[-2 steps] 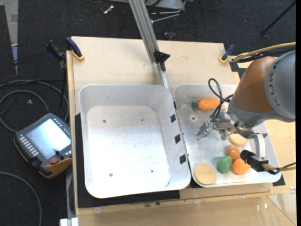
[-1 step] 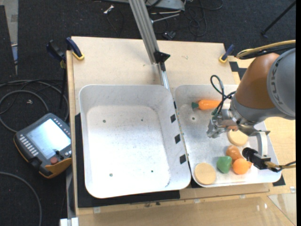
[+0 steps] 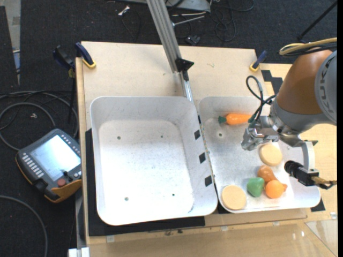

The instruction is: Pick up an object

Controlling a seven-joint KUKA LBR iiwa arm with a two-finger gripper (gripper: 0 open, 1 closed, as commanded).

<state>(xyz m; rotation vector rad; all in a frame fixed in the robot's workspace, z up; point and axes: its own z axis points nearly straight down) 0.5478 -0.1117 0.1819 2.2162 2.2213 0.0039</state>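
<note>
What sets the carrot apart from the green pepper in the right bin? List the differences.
The carrot is orange with a green tip; the green pepper is green all over. The carrot is long and lies on its side; the pepper is short and chunky. The carrot sits alone near the bin's far side; the pepper sits among other items near the front edge. Both lie in the right bin.

- A pale wooden bench (image 3: 139, 68) stands on dark floor.
- Two shallow white bins sit side by side on it: the left bin (image 3: 144, 159) and the right bin (image 3: 225, 149), their inner edges meeting.
- A black mat (image 3: 91, 218) shows under the left bin's near edge.
- Yellow-tipped clamps grip the far corners, one at the left (image 3: 86, 58), one at the right (image 3: 257, 62).
</note>
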